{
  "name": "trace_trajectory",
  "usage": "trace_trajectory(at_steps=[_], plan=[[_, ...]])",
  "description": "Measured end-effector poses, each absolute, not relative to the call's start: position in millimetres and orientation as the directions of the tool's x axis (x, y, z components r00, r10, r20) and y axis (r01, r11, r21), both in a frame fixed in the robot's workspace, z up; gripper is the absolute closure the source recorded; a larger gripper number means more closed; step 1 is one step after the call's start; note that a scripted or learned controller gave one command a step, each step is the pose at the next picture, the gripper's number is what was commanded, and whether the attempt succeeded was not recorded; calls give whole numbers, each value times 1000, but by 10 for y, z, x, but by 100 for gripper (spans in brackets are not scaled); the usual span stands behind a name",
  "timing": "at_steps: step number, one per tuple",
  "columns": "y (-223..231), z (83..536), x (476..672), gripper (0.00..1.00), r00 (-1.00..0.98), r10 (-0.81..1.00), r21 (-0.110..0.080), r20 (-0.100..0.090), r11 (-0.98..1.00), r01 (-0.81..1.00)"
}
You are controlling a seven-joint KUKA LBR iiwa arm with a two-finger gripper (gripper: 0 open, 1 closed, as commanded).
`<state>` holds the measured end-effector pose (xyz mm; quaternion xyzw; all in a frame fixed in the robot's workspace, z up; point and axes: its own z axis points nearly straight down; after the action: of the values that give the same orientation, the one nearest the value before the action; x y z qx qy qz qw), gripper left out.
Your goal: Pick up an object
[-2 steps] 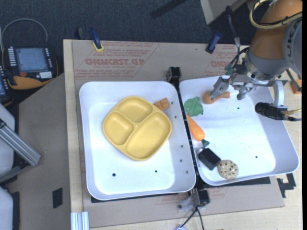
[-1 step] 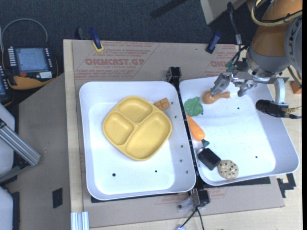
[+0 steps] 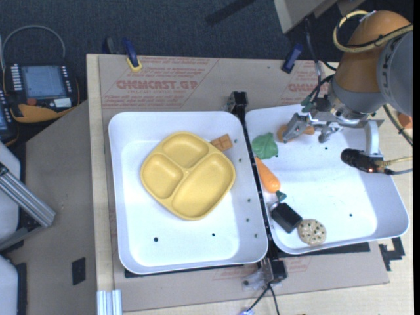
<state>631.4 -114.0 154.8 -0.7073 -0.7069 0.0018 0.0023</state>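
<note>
From the camera view, the arm (image 3: 367,58) is reaching into the right bin (image 3: 367,209), toward the bench's far right corner. The claw (image 3: 314,127) is hanging low at the bin's far edge, with a small orange-brown piece (image 3: 287,131) just beside it; whether it is grasping that piece, I cannot tell. The step looks like closing in for a grasp, and next it needs a firm pinch and a lift. Along the bin's left wall are lying a soft green lump (image 3: 265,146), a smooth tapered carrot (image 3: 267,174), a matte black block (image 3: 285,216) and a round speckled cookie (image 3: 311,231). A glossy yellow divided plate (image 3: 188,174) is sitting in the left bin (image 3: 131,228).
</note>
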Motion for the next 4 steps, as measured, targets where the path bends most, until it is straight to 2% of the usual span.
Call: trace_trajectory(at_steps=[1,2,3,4], plan=[[-1187,940,6335,0,0,1000,-1,0,0,1000],[-1198,898,6360,0,0,1000,4,-3,0,1000],[-1194,1032,6386,100,0,1000,13,-3,0,1000],[-1233,1546,6492,100,-1,1000,5,-2,1,1000]])
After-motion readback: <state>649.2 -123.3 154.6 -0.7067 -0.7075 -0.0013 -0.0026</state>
